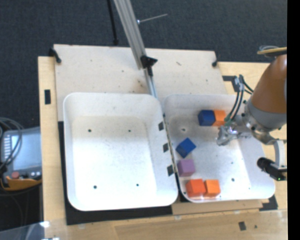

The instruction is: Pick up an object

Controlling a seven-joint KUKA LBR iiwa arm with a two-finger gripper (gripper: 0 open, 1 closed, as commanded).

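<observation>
The arm's pincer (224, 135), its state impossible to tell, hovers in the right bin (250, 184) just below the blue cube (206, 117) and orange cube (219, 117), apparently approaching, needing alignment next.

The grey KUKA arm (267, 101), orange band above the wrist, reaches in from the right with its wrist angled down and leftward. At its tip the metallic gripper (224, 135) hangs low, cables looping along the wrist just above it.
</observation>
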